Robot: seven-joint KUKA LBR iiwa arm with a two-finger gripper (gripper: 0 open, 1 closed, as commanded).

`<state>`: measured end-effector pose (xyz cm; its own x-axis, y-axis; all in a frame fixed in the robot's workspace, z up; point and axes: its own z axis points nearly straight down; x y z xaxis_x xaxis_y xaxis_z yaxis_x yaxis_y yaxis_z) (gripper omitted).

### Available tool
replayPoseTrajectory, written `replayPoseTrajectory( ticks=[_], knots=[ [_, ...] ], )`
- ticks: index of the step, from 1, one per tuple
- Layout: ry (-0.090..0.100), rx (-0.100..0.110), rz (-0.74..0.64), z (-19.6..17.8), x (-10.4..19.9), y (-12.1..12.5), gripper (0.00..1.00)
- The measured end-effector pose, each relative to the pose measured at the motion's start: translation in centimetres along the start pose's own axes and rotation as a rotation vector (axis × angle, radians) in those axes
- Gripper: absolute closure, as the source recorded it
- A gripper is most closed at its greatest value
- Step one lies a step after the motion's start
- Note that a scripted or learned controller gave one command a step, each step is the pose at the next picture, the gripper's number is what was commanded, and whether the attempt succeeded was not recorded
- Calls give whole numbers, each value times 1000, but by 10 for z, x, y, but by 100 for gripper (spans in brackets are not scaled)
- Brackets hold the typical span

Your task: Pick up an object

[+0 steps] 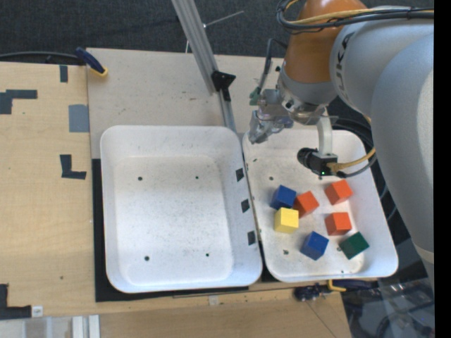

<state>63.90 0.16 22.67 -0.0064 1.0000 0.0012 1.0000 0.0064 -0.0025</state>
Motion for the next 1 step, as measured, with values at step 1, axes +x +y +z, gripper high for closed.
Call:
replayPoseTrajectory(
  ticks=[1],
  knots=[
    [0, -1, -1, 3, 60, -1, 100]
  ],
)
